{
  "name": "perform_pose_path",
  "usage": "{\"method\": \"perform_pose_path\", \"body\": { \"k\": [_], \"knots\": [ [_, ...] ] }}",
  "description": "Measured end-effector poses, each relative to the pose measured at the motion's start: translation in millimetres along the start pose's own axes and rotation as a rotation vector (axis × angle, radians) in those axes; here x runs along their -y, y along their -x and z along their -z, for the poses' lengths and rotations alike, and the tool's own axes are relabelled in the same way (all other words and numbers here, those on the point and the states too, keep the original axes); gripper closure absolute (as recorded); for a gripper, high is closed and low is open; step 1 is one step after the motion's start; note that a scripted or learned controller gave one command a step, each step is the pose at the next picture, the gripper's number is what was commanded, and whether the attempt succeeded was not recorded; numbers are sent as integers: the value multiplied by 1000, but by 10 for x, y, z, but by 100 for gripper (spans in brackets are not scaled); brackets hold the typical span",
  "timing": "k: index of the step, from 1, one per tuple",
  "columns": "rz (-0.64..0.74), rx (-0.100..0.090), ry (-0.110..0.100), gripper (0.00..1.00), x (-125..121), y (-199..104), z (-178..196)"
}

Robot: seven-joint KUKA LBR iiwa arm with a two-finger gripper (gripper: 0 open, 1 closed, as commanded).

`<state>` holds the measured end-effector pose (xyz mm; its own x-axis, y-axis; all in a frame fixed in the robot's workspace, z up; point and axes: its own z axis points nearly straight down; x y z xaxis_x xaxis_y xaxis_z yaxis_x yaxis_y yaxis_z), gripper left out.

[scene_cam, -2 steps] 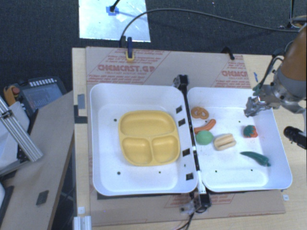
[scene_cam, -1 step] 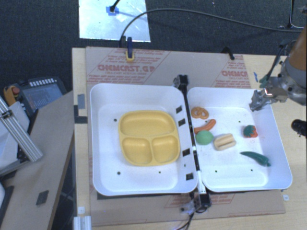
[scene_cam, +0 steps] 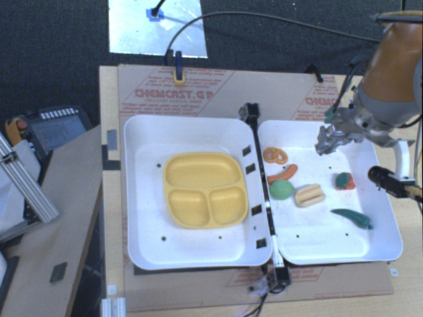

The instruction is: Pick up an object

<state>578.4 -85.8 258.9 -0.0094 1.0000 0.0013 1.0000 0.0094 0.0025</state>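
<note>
In the right bin (scene_cam: 310, 246) lie several toy foods: a pretzel (scene_cam: 275, 155), an orange-red sausage (scene_cam: 283, 173), a green ball (scene_cam: 281, 189), a hot dog bun (scene_cam: 308, 195), a red and green strawberry (scene_cam: 344, 181) and a dark green pepper (scene_cam: 353, 218). My gripper (scene_cam: 326, 142) hangs over the bin's back part, to the right of the pretzel and above the other foods. Nothing shows between its fingers.
The left bin (scene_cam: 142, 243) holds a yellow divided plate (scene_cam: 202, 189). A black clamp bar (scene_cam: 259, 177) runs between the two bins. Cardboard lies under both bins, and a metal sheet (scene_cam: 157, 18) sits at the back.
</note>
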Motion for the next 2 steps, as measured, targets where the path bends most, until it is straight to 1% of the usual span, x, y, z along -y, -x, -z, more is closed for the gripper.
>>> {"method": "perform_pose_path", "body": {
  "k": [1,2],
  "knots": [
    [-1,0,-1,100,-81,-565,-163],
    [1,-1,-1,100,-108,-1103,-124]
  ]
}}
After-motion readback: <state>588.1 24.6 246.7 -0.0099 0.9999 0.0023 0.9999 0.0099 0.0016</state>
